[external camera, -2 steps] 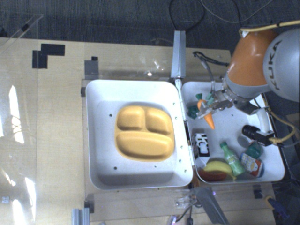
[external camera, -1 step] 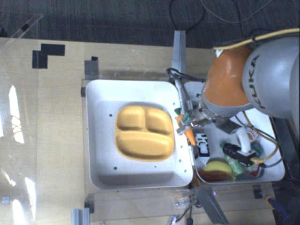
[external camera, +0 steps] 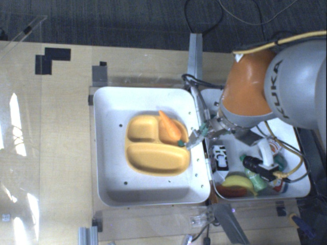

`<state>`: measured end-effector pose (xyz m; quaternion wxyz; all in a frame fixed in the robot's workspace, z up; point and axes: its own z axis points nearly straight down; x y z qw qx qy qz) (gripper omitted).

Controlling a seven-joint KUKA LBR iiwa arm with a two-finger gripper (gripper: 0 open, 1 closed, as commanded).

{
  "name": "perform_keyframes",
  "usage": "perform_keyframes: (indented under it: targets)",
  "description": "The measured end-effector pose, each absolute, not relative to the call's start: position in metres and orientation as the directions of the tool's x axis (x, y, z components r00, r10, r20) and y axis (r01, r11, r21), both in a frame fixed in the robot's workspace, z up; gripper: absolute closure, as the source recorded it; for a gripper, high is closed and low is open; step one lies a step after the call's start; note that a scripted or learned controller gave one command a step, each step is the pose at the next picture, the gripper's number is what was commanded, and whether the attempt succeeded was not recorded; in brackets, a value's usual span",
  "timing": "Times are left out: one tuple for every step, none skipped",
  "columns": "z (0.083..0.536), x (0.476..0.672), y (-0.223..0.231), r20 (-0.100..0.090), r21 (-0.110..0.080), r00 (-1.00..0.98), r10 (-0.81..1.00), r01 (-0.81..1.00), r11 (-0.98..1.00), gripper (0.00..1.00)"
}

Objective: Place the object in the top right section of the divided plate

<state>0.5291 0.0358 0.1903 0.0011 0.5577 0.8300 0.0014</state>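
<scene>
- Set in the left bin [external camera: 110, 137]: a yellow plate [external camera: 153, 160], split into two small sections above and one long section below.
- Lying in the top right section: the carrot [external camera: 171, 128], orange, resting on the plate; the other two sections bare.
- Long axis slanted, from a narrow tip at the upper left to a thicker end at the lower right, close to the plate's right rim.
- Hanging just to the right of and a little below that thick end, over the plate's right rim and close to the wall between the two bins: the gripper [external camera: 190, 141], reaching in from the right under the arm [external camera: 250, 86].
- Cannot tell how far open the gripper is, too small and too mixed with cables here. Nothing seen caught in it; carrot beside it, not in it.
- Judging by this, placing looks done, with only pulling away left.
- Key relation: carrot to the left and slightly up from the gripper. Backing off up and to the right would carry it clear; drifting left could nudge the thick end and roll the carrot toward the divider.
- Over in the right bin [external camera: 232, 149]: a banana [external camera: 237, 180] among other bits, well apart from the plate.
</scene>
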Motion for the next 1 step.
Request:
perform_keyframes:
  targets:
    - [0.3147, 0.5917, 0.0146, -0.004, 0.007, -0.509, 0.861, 0.861, 0.509, 0.00]
